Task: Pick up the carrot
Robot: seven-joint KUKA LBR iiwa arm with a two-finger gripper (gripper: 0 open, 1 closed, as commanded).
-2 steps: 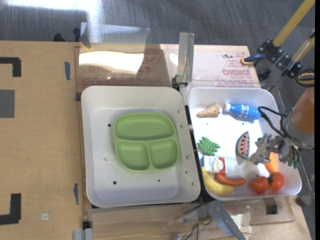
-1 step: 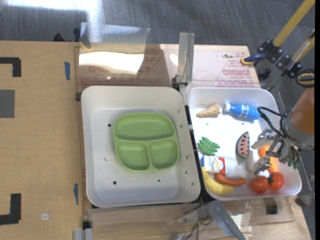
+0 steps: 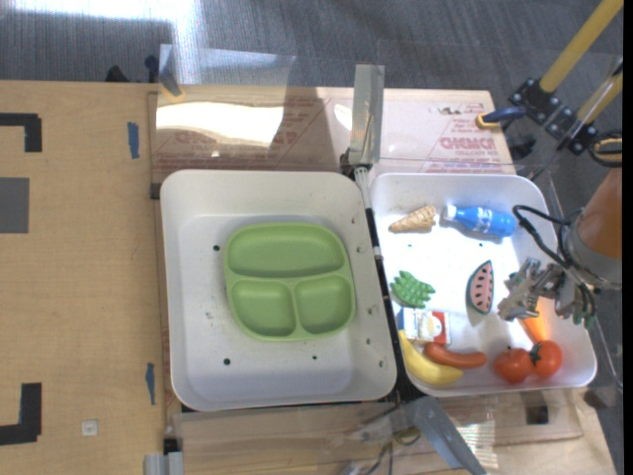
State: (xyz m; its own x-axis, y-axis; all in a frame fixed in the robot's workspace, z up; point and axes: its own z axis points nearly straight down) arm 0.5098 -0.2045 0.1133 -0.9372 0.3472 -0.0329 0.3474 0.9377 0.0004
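The tool (image 3: 529, 300) is down in the right bin (image 3: 584, 359), near that bin's right wall, and right under its metal fingers sits the carrot (image 3: 540, 327), a small orange piece poking out just below the tool. Whether the tool is clamped or spread, I cannot tell from this angle, and the carrot is not plainly between its fingers.

Just below the carrot, touching or nearly so, are two red tomatoes (image 3: 526, 362) in the bin's near right corner. Just to the tool's left lies a watermelon slice (image 3: 481, 287), standing on edge. Further left and lower, a red sausage (image 3: 457, 355) lies across a banana (image 3: 428, 362). Beside them sits a small carton (image 3: 426, 324), and a green leafy piece (image 3: 412, 289) above that. Up and to the left of the tool, a blue bottle (image 3: 481, 222) lies on its side next to an ice cream cone (image 3: 413, 221).

Well away to the left, the other bin (image 3: 188, 295) carries a green divided plate (image 3: 290, 280). Both bins rest on the counter (image 3: 74, 265).
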